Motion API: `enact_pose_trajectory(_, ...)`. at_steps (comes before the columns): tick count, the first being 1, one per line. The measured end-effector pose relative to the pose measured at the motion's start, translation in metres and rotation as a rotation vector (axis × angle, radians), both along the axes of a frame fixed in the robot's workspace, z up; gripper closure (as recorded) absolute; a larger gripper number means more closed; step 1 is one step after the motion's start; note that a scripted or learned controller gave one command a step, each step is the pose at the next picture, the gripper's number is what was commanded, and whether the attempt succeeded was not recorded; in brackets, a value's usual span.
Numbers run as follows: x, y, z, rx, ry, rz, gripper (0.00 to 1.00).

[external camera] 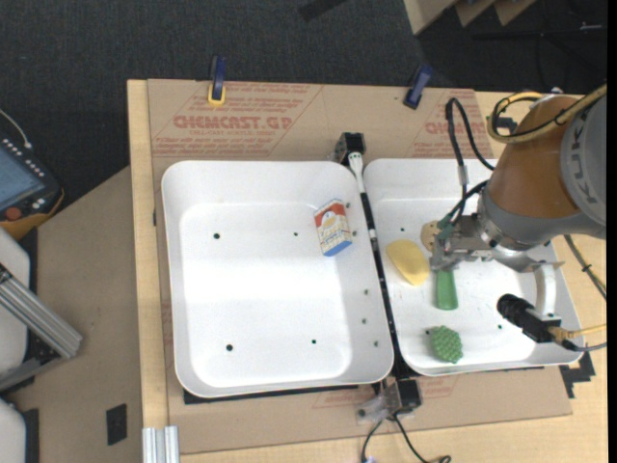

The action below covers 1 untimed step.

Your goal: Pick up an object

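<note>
Hovering over the right bin (540, 355), the gripper (445, 256) (finger state unclear) sits atop the green stick (445, 289) beside the yellow piece (409, 261), so centre on the stick before lifting.

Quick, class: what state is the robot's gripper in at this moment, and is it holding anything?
Gripper: low in the right bin, over the top end of the green stick, beside the yellow piece; whether it holds anything cannot be told.
</note>
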<state>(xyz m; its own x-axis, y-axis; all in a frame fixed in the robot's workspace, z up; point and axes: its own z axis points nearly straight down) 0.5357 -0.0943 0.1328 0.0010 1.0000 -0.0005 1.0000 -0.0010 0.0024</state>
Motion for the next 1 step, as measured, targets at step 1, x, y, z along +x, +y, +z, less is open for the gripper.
enact_pose_trajectory(1,-0.0197,-0.0552,0.1450,-0.006,-0.013,-0.004,1.00)
